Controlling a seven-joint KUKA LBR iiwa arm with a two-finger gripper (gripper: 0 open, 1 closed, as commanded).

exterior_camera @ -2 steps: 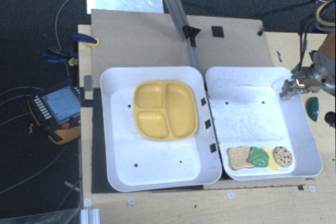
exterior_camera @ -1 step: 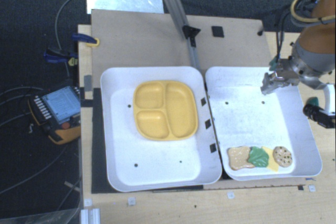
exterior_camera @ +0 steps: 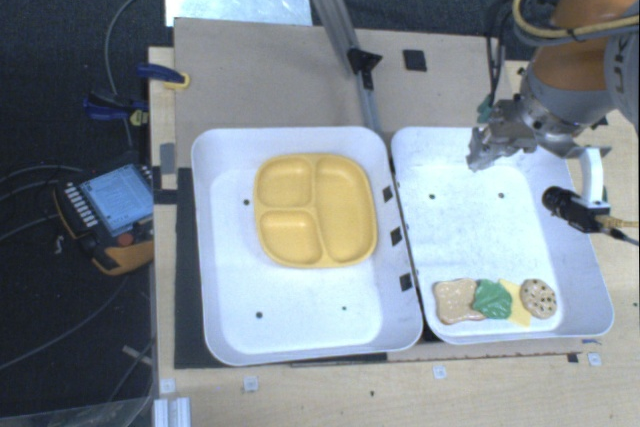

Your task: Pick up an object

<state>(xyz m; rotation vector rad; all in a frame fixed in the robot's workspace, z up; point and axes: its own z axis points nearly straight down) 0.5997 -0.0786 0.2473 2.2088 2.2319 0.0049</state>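
Left bin (exterior_camera: 215, 245): yellow divided plate (exterior_camera: 315, 210) sitting flat near the middle, two small sections toward the top, one long one along the bottom. Right bin (exterior_camera: 420, 155): little row of toy food in the near corner, long axis running left-right, so toast (exterior_camera: 457, 300), then green leaf (exterior_camera: 491, 298), cheese slice (exterior_camera: 517, 311), cookie (exterior_camera: 538, 297), all touching or overlapping. Arm (exterior_camera: 580, 35) reaching in from the right, wrist bent down, gripper (exterior_camera: 488, 150) low over the far edge, well apart from the food. Fingers: can't tell.

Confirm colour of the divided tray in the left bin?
Yellow. The divided tray shows plainly in the camera view.
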